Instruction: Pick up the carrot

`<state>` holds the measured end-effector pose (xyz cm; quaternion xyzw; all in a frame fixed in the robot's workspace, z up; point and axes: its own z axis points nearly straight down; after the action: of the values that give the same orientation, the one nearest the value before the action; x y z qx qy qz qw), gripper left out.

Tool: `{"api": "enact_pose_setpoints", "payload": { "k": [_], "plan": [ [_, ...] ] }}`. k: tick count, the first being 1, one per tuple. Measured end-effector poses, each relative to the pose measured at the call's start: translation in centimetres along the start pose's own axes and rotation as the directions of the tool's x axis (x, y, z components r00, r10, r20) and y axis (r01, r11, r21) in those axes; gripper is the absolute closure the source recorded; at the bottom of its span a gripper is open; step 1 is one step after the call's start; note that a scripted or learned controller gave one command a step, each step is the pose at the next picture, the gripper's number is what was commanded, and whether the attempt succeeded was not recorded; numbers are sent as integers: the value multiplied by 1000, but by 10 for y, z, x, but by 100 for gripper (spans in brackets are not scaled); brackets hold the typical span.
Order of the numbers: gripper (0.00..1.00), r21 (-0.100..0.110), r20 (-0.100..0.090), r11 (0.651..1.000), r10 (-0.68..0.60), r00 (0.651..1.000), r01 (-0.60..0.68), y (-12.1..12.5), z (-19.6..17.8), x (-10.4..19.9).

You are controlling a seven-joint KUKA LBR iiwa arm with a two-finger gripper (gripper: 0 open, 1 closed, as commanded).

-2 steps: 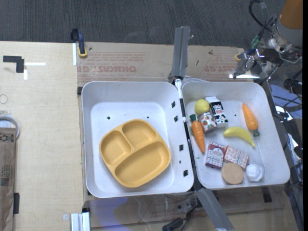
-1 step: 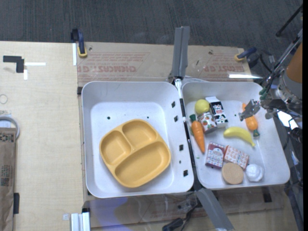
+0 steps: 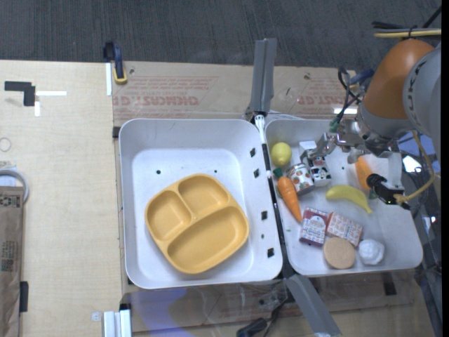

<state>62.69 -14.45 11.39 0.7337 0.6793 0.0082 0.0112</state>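
Arm: 1 KUKA iiwa, grey casing w/ rounded joints; broad orange band above the wrist, smooth & glossy; below it a darker metal wrist section w/ small fittings; thin cables, some black, some blue/green, loop beside the band; a yellow cable runs near the top; pincer is dark metal, detail too small to tell.
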Motion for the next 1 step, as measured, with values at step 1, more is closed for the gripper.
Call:
{"api": "enact_pose_setpoints", "payload": {
  "k": [1],
  "plan": [
    [0,27,-2,999,-36,999,36,39,-78,-56]
  ]
}}
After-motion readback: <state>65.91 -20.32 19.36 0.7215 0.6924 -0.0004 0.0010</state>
